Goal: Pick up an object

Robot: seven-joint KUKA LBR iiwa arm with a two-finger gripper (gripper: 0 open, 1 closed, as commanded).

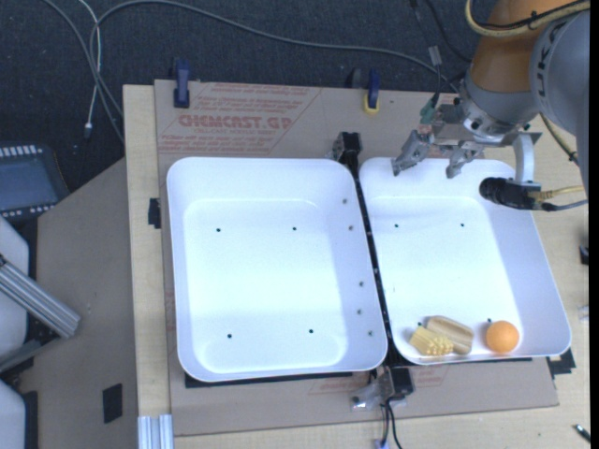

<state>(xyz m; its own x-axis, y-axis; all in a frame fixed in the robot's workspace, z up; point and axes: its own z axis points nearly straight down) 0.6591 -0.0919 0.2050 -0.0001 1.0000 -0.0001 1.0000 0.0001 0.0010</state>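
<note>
Tool (432, 160) spread and holding nothing above the far edge of the right bin (468, 251), orange ball (503, 336), tan roll (450, 327) and yellow corn piece (431, 343) clustered at its near edge, well apart from the tool

Two shallow white bins sit side by side, the left bin (187, 279) at nine o'clock and the right bin (524, 251) at three. Three objects are there: one orange ball (503, 336), one tan roll (451, 326), one yellow corn piece (430, 343).
</note>
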